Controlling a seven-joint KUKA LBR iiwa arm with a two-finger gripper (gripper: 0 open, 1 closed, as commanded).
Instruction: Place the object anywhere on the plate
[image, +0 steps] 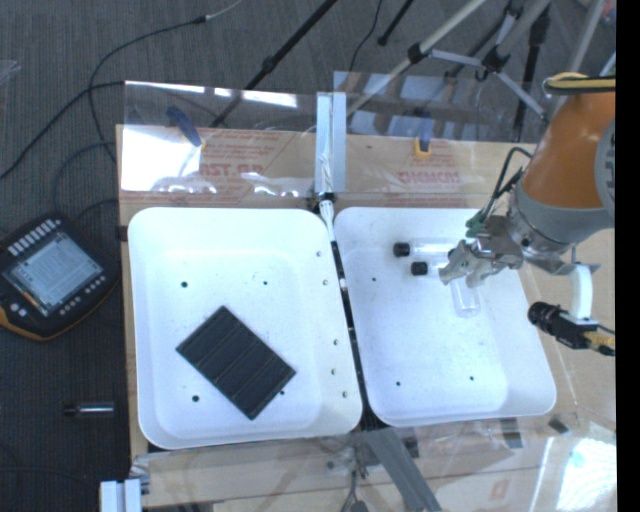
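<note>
A dark, ribbed rectangular plate (236, 361) lies flat and turned at an angle in the lower left of the left bin (160, 250). In the right bin (440, 370), two small black pieces (401, 249) (419, 267) lie near the upper middle, with a faint clear part (432, 245) beside them. My gripper (466, 266) hangs over the right bin's upper right, just right of the black pieces. A small clear, tube-like thing (465, 299) shows right below it; whether it is held I cannot tell.
A raised rim (343, 300) divides the two bins. The grey arm with its orange band (565, 150) comes in from the right over the right bin's edge. A black cable connector (556, 322) sticks out at that bin's right rim. A teach pendant (50, 272) lies on the floor, left.
</note>
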